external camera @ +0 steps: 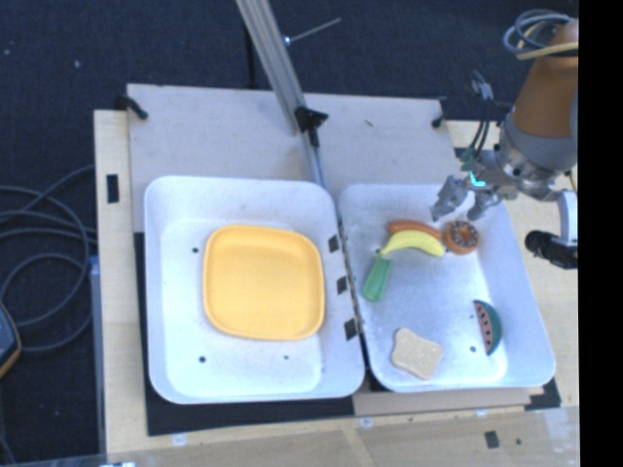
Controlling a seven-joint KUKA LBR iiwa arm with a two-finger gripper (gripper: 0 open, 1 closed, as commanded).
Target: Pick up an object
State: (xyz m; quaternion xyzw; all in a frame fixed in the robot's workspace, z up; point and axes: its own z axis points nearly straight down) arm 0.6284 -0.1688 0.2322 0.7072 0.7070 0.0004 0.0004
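Gripper (465,200) poised over back edge of right bin (516,290), just behind the crowded food cluster. Fingers apparently spread, nothing between them; hard to be fully sure at this slant. Nearest candidates: banana (413,245) lying on or against hot dog (414,229), touching or overlapping, with donut (460,237) just beside both. Green cucumber (377,277) near banana's left tip, close to the divider. Bread slice (417,353) and watermelon wedge (488,325) well apart at the front, sitting alone. Yellow plate (263,282) in left bin (165,222), far from arm.

Risks, judged from layout: descent into the cluster likely to land a finger on top of a piece rather than beside it, or to pinch two pieces at once and drop both. Curved banana prone to rolling out of a pinch. Donut close to bin wall, so finger collision with rim possible. Nudged pieces may scatter. Lone bread or watermelon probably safer targets.
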